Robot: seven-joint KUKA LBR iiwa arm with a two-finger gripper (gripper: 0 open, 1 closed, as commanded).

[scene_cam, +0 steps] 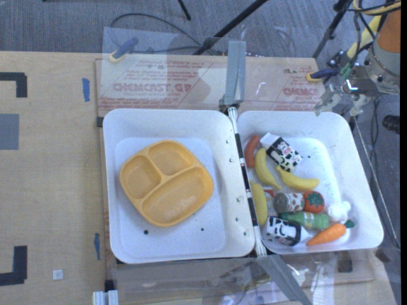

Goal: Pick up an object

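1. You have the grey two-finger gripper (337, 100) poised over the far right corner of the right shallow white bin (362, 170) (whether it is open or closed, I cannot tell).
2. Your objects lie in that bin: yellow plastic bananas (299, 182), an orange toy carrot (327, 234), a red tomato (313, 201).
3. The left shallow white bin (121, 234) carries a yellow divided plastic plate (166, 182).

Yellow divided plate (166, 182) in left bin (121, 129); toy food in right bin (337, 129).
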